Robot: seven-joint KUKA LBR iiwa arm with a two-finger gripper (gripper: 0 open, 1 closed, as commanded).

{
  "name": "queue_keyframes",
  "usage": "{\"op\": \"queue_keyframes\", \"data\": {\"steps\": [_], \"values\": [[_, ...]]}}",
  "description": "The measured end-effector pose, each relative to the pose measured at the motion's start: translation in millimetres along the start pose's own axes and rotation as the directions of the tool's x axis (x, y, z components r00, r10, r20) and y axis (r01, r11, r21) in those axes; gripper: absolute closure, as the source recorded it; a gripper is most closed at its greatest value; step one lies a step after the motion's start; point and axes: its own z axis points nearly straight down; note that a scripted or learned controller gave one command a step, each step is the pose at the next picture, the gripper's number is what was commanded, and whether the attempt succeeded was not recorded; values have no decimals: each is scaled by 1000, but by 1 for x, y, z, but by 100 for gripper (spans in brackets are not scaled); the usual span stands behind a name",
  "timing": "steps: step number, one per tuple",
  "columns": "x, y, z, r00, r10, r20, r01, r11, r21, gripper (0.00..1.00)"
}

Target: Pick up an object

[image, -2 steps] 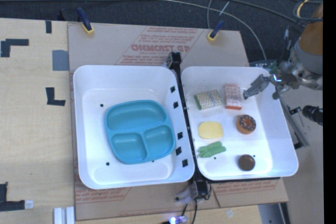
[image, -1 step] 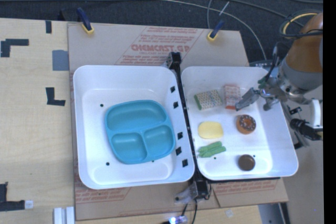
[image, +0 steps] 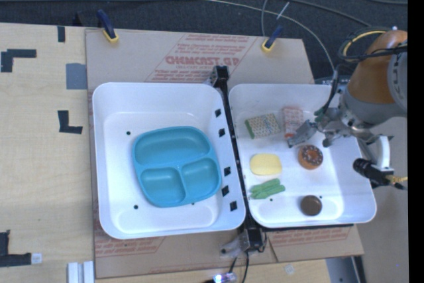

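Fingers: the fingers (image: 306,132) hang low in the right bin (image: 358,209); whether spread or closed, I cannot tell, and nothing shows between them.
Nearest object: a round sprinkled donut (image: 310,156) just below the tips.
Others: pink packet (image: 293,117), green-checked block (image: 262,125), yellow piece (image: 265,164), green beans (image: 267,190), brown disc (image: 311,205).
Advice: centre over one item, clear of its neighbours, descend straight.

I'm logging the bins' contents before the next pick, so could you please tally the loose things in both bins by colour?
Blue: 1, the divided plastic tray in the left bin
Green: 2, the checked green packet and the green bean-like piece
Yellow: 1, the pale yellow oval
Pink: 1, the pinkish packet
Brown: 2, the sprinkled round doughnut and the dark brown disc
Total: 7
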Motion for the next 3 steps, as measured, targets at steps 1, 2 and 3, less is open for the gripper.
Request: {"op": "queue_keyframes", "data": {"steps": [1,2,3], "values": [[0,1,-13,1000,-1,1,1,1000,-4,100],[1,-8,-64,1000,1,1,-1,1000,-8,100],[0,-12,-108,1000,1,2,-1,1000,-9,100]]}}
